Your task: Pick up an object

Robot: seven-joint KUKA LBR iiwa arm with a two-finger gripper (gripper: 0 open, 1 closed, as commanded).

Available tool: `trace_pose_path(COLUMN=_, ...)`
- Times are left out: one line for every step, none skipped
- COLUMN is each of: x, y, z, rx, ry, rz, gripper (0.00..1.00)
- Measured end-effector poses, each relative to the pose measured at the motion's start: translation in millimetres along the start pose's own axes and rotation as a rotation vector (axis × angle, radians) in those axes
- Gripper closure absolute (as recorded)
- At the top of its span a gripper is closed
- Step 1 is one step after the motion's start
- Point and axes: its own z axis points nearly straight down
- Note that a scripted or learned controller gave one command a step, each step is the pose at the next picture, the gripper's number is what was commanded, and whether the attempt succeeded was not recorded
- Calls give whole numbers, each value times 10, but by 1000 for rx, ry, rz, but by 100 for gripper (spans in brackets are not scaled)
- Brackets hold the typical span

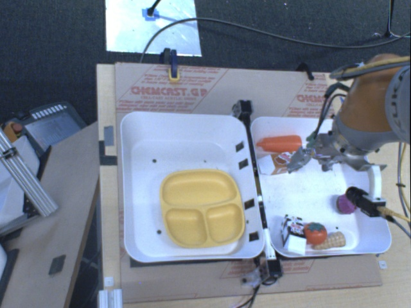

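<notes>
Nearest the lens, a small cluster with a red tomato toy (315, 233) sits at the right bin's (385, 239) six o'clock edge. Up at eleven o'clock, the gripper (300, 160) hangs just beside an orange carrot-like piece (279, 144), whose long axis runs three-to-nine. From the gripper the carrot lies toward ten o'clock; whether the gripper is spread or pressed together, I cannot tell.

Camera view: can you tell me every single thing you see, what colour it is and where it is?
Bins: two, white, side by side on the bench.
Divided plate: one, yellow, left bin.
Carrot toy: one, orange, right bin, far end.
Tomato toy: one, red, right bin, near edge.
Small box: one, black and white, beside the tomato toy.
Purple toy: one, right bin, right side.
Clamp: one, yellow and black, board's far edge.
Gripper: one, grey, over right bin near the carrot toy.
</notes>
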Motion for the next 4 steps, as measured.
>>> trace_pose_path(x=103, y=23, z=505, rx=-1, ry=1, rz=-2, gripper=0)
trace_pose_path(x=95, y=31, z=382, rx=-4, ry=-1, rz=1, gripper=100)
trace_pose_path(x=10, y=-8, z=-199, rx=-8, ry=-2, rz=2, gripper=100)
trace_pose_path(x=8, y=4, z=-458, rx=-6, ry=-1, rz=-3, gripper=100)
